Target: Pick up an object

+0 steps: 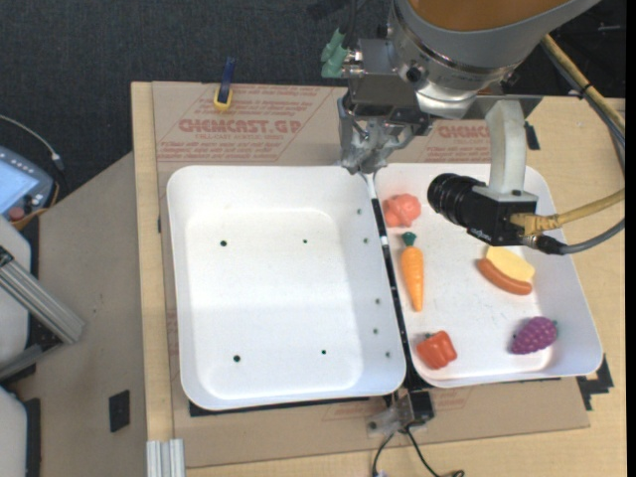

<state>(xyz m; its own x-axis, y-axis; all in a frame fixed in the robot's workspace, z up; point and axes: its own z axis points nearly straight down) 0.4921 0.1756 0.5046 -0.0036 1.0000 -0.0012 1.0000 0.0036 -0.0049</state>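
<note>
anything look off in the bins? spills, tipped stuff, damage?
Nothing stands out. The carrot, strawberry, red pepper, grapes and bread slice lie apart in the right bin; no spills or damage visible.

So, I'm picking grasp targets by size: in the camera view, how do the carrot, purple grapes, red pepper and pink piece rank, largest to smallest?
1. Carrot, clearly the longest.
2. Purple grapes.
3. Red pepper and pink piece: they look alike in size, so no ranking between them. The grapes' lead over them is slight.
</note>
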